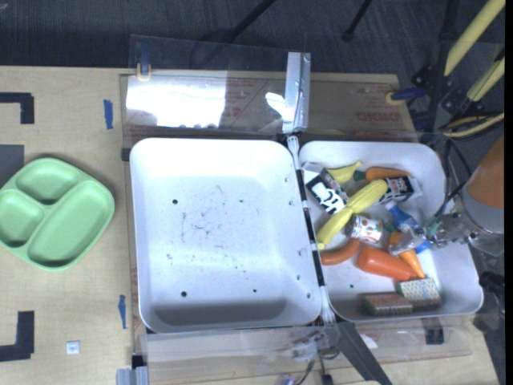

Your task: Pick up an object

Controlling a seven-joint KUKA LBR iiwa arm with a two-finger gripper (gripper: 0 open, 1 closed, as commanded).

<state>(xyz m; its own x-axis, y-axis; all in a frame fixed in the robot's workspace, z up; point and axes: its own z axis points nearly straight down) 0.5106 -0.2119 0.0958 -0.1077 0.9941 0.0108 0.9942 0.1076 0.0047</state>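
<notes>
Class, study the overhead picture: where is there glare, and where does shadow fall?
Camera view: glare whitens the clear panel behind the left bin; a soft shadow darkens that bin's near edge; the gripper over the right bin looks blurred.

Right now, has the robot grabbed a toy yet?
Not yet, it seems. Done: the arm has reached over the right bin, its end effector low among the toys. In hand: nothing visibly lifted; the banana and carrot lie in the pile. Left: gripping one toy and raising it out.
</notes>
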